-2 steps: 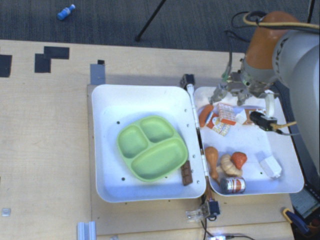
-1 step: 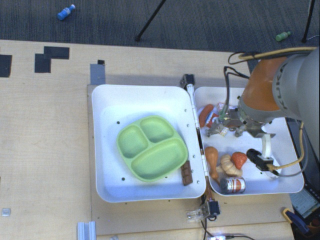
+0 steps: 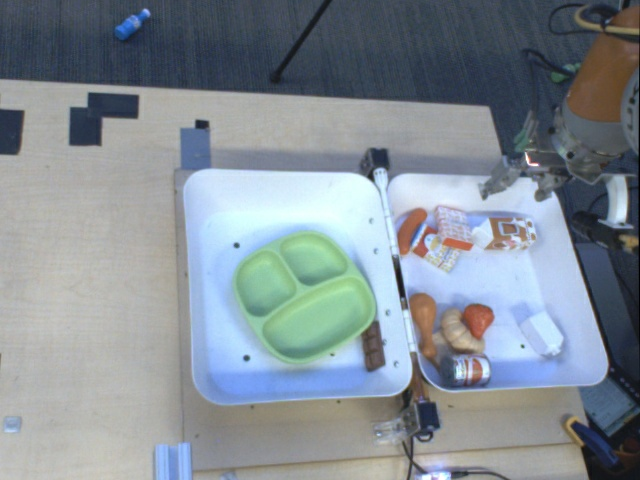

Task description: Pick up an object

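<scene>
The grey arm's end effector hangs above the far right corner of the right shallow white bin, with its two fingers spread apart and nothing between them. No item has been lifted, so the step in hand seems to be choosing a target and descending on it.

The nearest candidate is the small white and brown carton, lying on its side just below the end effector, with bare bin floor on its right. To do this well, the fingers should probably straddle the carton's short width and drop straight down, keeping clear of the red and white snack packet next to it on the left. The bin's far wall is close, so a tilted approach could clip the rim.

The right bin also holds an orange-red sausage-shaped toy near the divider, an orange pear-shaped toy, a beige bread-like lump, a red strawberry-like piece, a small metal can at the near wall, and a white rectangular block lying apart.

The left shallow white bin carries a green three-compartment plastic plate and a thin brown bar touching the plate's near right edge.

Both bins rest on the pale wooden counter.
</scene>
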Tool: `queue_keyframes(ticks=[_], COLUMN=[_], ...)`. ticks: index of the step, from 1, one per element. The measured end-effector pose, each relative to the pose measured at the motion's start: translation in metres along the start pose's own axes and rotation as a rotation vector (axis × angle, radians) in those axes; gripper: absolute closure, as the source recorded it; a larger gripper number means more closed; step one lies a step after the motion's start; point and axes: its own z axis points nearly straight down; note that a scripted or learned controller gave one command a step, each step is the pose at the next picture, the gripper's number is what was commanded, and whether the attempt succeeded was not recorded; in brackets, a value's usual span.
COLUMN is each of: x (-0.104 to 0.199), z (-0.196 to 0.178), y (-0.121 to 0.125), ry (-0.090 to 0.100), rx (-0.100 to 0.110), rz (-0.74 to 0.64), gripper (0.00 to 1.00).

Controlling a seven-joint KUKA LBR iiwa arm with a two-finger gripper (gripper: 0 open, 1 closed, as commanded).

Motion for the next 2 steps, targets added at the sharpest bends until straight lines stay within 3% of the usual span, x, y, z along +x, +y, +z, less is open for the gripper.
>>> queue_keyframes(ticks=[1,2], x=[0.074,0.072], z=[0.07,0.091], y=[-0.008,-0.076], ry=[0.005,0.002], rx=[0.005,-0.013], rz=[-0.004,0.0], gripper=[0.0,0.0])
